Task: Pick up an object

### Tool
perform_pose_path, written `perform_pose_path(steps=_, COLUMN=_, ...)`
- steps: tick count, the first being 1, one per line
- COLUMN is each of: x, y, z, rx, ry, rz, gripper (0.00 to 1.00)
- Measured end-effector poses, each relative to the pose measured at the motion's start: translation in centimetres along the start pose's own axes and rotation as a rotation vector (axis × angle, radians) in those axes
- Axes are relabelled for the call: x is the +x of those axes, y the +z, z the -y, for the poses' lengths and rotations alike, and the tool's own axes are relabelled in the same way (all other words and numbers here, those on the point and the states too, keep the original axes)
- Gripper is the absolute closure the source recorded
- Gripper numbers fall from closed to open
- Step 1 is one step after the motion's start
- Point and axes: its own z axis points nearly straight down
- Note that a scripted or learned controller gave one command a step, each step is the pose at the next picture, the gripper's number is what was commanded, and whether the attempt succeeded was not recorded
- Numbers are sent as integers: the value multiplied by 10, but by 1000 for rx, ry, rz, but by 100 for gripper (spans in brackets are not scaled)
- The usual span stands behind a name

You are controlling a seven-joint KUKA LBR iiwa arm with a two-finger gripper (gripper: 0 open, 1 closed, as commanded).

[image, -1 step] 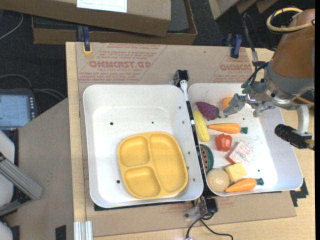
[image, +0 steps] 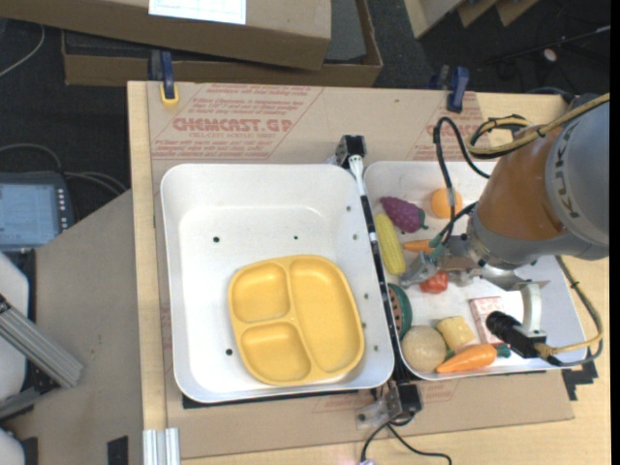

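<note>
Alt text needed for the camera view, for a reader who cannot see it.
A grey robot arm with an orange band reaches into the right white bin among toy foods: yellow corn cob, purple eggplant, orange carrot. The left white bin holds a yellow three-compartment plastic tray.

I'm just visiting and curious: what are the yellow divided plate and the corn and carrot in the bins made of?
The yellow divided plate looks like moulded plastic: one even colour, smooth rounded rims, a soft sheen. The corn and the carrot look like plastic toy food, evenly coloured and slightly glossy, though rubber or foam cannot be ruled out from this view.
</note>
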Motion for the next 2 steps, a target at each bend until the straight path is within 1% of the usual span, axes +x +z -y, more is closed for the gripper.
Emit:
perform_pose_path(steps=1, x=-2, y=-10, z=-1, rx=-1, ry=2, rz=3, gripper=100)
perform_pose_path(steps=2, x=62, y=-112, z=-31, rx=-17, ry=-9, rz=2, gripper=100)
